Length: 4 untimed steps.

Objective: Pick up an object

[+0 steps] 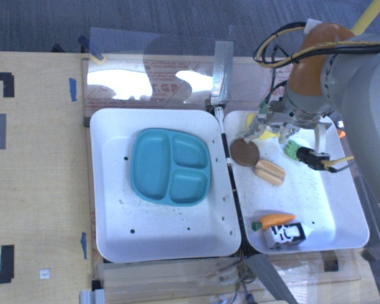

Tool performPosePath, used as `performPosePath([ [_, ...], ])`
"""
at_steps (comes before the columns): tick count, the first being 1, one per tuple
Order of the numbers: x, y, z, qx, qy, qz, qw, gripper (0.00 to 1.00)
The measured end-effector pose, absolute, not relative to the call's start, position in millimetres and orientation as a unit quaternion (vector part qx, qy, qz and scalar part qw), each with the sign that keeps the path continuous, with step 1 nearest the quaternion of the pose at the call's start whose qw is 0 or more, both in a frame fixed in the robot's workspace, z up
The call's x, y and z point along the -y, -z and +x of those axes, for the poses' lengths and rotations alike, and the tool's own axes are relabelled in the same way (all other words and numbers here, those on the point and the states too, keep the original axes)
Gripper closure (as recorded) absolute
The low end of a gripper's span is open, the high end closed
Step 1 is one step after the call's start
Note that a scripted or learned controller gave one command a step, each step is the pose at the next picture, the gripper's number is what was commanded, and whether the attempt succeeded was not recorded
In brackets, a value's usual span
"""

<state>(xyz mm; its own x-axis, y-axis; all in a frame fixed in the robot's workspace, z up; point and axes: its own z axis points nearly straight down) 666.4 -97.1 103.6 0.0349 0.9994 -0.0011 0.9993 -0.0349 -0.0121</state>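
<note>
Over the right bin (342,220) hangs the end effector (273,126), low above a yellow piece (265,132) near the far wall, beside a brown disc (244,151) and a tan roll (270,171); whether it's wide or narrow, I cannot tell. Best bet: drop straight and centre on one item, since they crowd together. Left bin (107,170) carries a teal divided plate (171,166), both bins on a pale wooden bench (31,170).

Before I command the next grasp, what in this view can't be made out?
- End effector, camera view: its tips sit low in the right bin behind the wrist, so open or shut is unclear.
- Yellow item: mostly hidden under the end effector.
- Green object: partly covered by a black part.
- Black-and-white item under the carrot: too small to identify.
</note>
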Motion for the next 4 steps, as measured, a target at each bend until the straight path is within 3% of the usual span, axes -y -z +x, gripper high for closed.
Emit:
performPosePath([
  [1,122,-91,666.9,0.718,-0.0004,-0.696,0.007,0.00],
  [2,122,-102,666.6,0.719,-0.0026,-0.695,0.007,1.00],
  [3,121,-101,666.4,0.719,-0.0027,-0.695,0.008,0.00],
  [4,168,-94,653.6,0.726,0.0042,-0.688,-0.005,0.00],
])
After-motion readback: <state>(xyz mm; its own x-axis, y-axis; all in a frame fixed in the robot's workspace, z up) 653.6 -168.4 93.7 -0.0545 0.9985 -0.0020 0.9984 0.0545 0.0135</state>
